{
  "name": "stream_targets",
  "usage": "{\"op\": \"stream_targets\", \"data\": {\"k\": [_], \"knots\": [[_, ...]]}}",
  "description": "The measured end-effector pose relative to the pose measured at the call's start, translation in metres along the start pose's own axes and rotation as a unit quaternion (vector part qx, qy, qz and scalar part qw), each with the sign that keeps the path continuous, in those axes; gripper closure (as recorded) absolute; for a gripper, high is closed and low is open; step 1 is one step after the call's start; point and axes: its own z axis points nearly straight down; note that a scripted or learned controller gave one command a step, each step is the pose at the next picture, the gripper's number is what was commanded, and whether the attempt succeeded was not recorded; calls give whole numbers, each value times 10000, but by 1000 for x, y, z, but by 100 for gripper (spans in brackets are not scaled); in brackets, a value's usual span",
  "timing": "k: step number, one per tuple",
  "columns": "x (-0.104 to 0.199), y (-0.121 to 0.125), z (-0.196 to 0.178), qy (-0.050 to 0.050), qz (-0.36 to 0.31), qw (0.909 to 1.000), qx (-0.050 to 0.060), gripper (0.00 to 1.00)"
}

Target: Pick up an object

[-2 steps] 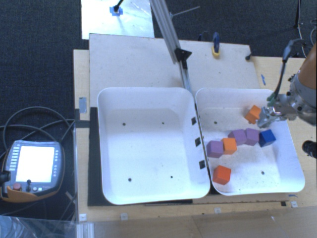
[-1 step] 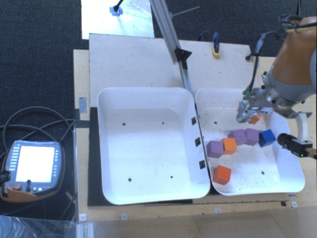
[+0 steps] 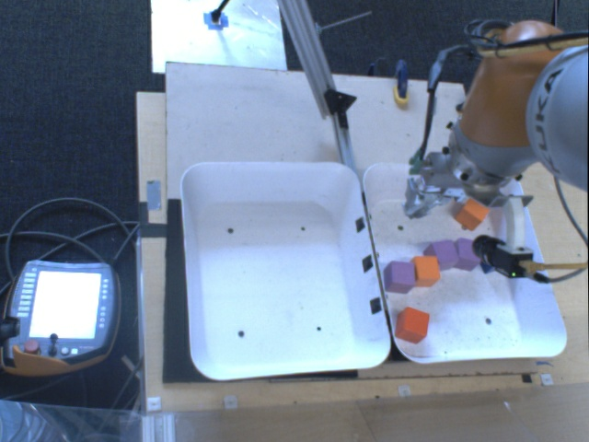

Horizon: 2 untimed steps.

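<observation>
gripper [image 3: 421, 197] is hovering in the right bin [image 3: 543, 339]; finger state unclear. purple block row [image 3: 433, 263] is lying lengthwise, pointing left-right, slightly tilted.

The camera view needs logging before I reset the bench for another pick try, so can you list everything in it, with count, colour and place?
White bins: 2, side by side on the bench, left bin and right bin.
Orange blocks: 3, all in the right bin; one near its front left, one mid-bin touching the purple blocks, one by the gripper.
Purple blocks: about 3 in a row mid-bin, from one to the cluster; the exact count is hard to tell.
Teach pendant: 1, grey and orange, left of the bench.
Metal pole: 1, silver, slanting over the bench's back.
Arm: 1, grey and orange, from the right.
Gripper: 1, over the right bin's back.
</observation>
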Motion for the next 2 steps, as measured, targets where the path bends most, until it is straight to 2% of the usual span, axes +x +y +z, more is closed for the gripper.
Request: {"op": "stream_targets", "data": {"k": [2], "knots": [[98,32,12,3,-2,10000,1,100]]}}
